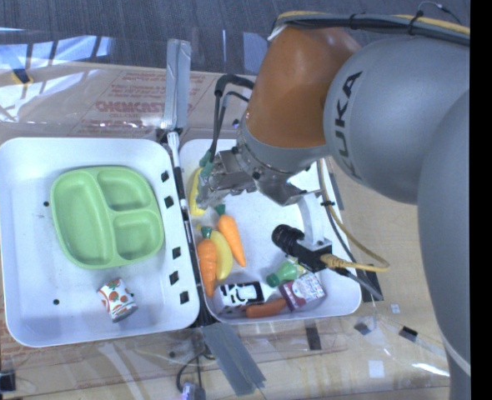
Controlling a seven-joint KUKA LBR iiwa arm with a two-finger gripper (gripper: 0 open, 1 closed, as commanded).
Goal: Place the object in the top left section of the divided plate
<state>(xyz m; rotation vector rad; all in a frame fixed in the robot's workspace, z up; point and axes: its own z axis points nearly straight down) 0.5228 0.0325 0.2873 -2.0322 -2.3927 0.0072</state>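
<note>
A green divided plate (106, 217) lies in the left bin (21, 248), with nothing in its sections. My gripper (216, 185) hangs low over the upper left corner of the right bin (346, 302), beside a yellow piece (194, 193) at the bin's left wall. Just below the gripper lie two orange carrots (232, 238) (207, 265) with a yellow banana (223, 255) between them. The arm's wrist covers the back of the right bin.
A small red and white can (117, 299) lies in the left bin below the plate. At the right bin's front sit a black and white pack (242, 292), a red sausage (266, 308), a red packet (305, 290) and a green piece (286, 269).
</note>
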